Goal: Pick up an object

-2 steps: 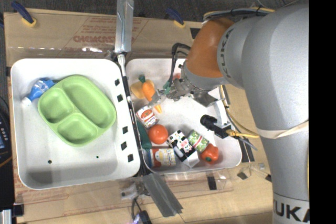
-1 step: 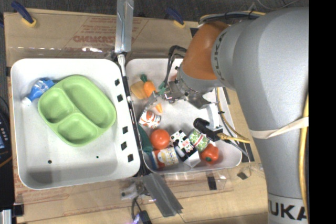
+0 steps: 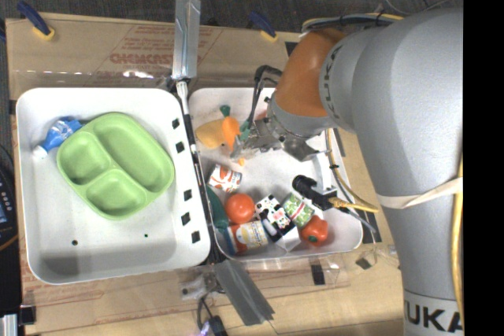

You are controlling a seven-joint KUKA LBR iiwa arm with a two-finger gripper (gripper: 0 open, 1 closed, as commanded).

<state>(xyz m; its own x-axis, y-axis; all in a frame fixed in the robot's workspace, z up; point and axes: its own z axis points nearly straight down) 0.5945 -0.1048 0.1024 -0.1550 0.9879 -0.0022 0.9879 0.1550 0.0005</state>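
Hiding much of the right bin (image 3: 346,236), arm (image 3: 378,90) covers its tool

Even overhead light, slightly soft.

We see much free floor in the left bin (image 3: 47,256), below the green tray (image 3: 116,164). In the right bin (image 3: 346,236) the toys (image 3: 272,220) crowd the lower part, and the arm (image 3: 370,90) covers its upper right.
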